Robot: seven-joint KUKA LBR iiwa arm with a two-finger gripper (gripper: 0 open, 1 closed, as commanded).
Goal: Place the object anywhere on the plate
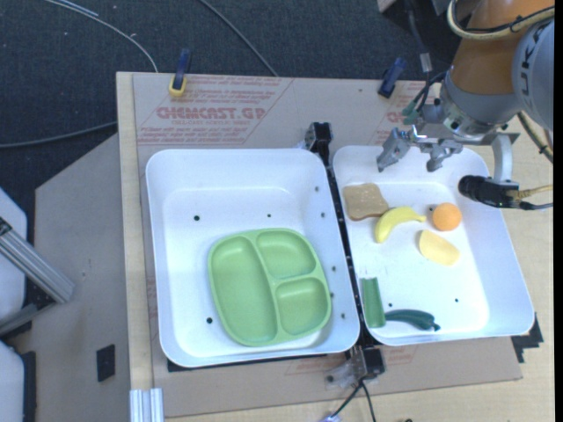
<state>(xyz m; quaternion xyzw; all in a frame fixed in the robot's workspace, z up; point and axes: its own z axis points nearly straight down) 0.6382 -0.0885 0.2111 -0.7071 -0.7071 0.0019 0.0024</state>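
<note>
Green plate [264, 284] waits with no food; the spread claw [413, 152] hangs above the bread [364, 200] and must drop to grab it

A light green plate [268, 284] with three compartments lies flat in the left bin [176, 192], toward its near side. In the right bin [501, 280] lie a tan slice of bread [364, 200], a yellow banana [397, 221] just beside it, an orange [447, 216], a pale yellow lemon-like piece [438, 248], a light green strip [371, 301] and a dark green pepper-like item [411, 318].
</note>
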